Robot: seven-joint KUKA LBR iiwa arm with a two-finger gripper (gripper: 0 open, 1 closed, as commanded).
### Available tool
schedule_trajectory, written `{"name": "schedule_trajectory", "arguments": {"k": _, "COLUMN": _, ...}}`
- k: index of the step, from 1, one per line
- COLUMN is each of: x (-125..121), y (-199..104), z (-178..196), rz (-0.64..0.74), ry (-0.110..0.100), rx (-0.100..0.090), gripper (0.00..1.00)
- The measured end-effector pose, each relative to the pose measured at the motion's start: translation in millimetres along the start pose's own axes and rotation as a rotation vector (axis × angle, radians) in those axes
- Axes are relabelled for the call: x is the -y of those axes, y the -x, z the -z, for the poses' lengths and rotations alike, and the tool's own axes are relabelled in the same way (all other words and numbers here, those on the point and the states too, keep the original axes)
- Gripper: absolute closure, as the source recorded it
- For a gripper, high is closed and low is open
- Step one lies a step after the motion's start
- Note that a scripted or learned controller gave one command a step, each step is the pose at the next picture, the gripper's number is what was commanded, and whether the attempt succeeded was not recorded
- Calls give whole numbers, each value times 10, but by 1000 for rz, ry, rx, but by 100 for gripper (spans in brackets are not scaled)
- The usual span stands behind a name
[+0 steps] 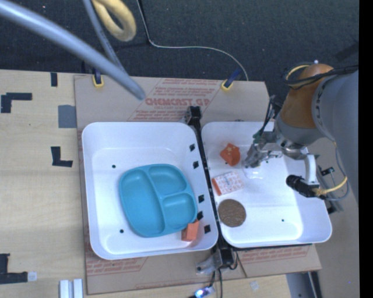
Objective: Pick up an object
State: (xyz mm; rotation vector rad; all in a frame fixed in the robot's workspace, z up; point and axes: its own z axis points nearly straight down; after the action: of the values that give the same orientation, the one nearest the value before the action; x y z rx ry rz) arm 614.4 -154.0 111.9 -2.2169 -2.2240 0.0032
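Note:
In the right bin [291,230] an orange block [230,154] lies near the upper left. Below it sit a small red-and-white packet [227,184] and a brown round disc [232,212]. My gripper [254,160] hangs low over the right bin, just right of the orange block and above the packet. Nothing shows between its fingers. The left bin [102,151] holds a blue divided plate [157,199] and a small orange piece [190,231] at the plate's lower right corner.
A black divider clip strip [198,157] runs between the two bins. The bins rest on a cardboard sheet [175,99]. A grey pole [70,41] and a yellow loop [116,17] cross the upper left. A black cable fitting [300,185] juts from the arm over the right bin.

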Motion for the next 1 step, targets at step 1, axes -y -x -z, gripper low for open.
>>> {"name": "schedule_trajectory", "arguments": {"k": 1, "x": 8, "y": 22, "z": 427, "rz": -2, "ry": 5, "rx": 0, "gripper": 100}}
